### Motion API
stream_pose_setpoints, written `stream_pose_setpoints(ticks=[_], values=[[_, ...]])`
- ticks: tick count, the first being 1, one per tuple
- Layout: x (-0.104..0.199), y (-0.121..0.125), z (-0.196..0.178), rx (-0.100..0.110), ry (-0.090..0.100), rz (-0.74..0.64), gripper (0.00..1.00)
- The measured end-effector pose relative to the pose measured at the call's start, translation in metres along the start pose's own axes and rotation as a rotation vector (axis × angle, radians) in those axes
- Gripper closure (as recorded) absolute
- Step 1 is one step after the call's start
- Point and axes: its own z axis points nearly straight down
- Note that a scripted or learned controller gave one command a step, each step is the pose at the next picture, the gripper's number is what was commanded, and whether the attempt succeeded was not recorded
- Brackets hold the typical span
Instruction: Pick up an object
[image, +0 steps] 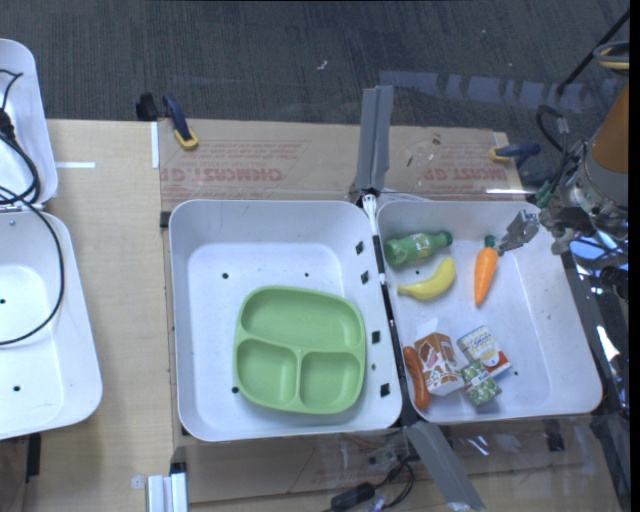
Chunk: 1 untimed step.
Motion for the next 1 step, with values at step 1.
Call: stream_pose_setpoints(ticks=[1], values=[[-0.003,0.0081,0.1115,-0.003,-0.001,-0.066,0.0]])
